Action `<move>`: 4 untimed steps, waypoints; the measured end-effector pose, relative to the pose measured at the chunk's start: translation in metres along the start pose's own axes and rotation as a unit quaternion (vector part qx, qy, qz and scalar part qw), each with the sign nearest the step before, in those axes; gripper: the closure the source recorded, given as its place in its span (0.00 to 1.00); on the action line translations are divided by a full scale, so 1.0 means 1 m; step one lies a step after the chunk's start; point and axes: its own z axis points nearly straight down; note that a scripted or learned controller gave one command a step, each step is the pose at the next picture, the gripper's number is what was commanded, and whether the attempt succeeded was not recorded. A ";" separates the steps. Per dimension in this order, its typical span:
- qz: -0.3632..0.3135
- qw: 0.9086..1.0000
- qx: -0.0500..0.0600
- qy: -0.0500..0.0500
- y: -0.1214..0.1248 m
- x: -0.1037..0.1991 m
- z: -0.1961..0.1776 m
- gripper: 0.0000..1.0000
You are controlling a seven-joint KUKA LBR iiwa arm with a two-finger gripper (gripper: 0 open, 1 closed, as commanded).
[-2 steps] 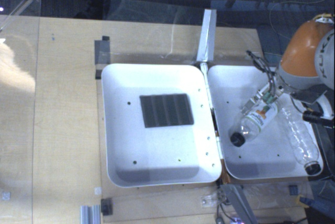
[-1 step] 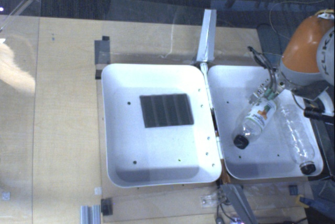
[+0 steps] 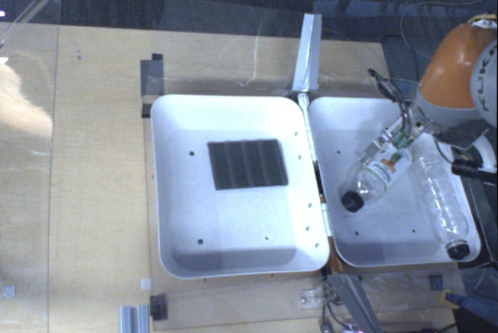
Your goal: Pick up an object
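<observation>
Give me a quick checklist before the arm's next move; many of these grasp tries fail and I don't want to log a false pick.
1. Gripper is over the right bin: ok.
2. Gripper is at the base end of the clear bottle with the black cap: ok.
3. Bottle seen between the fingers: cannot tell, the gripper is small and cluttered with cables.
4. Bottle lifted off the bin floor: cannot tell; it lies at a slant, cap end toward the bin's middle.
5. Second clear bottle is apart from the first, along the right wall: ok.
6. Dark ribbed pad sits in the left bin, out of the way: ok.
</observation>
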 end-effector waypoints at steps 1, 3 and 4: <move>-0.012 1.000 0.005 0.003 -0.020 0.049 0.012 0.00; -0.106 0.994 0.006 0.003 0.024 -0.009 -0.058 1.00; -0.156 0.988 0.005 0.003 0.030 0.061 -0.131 1.00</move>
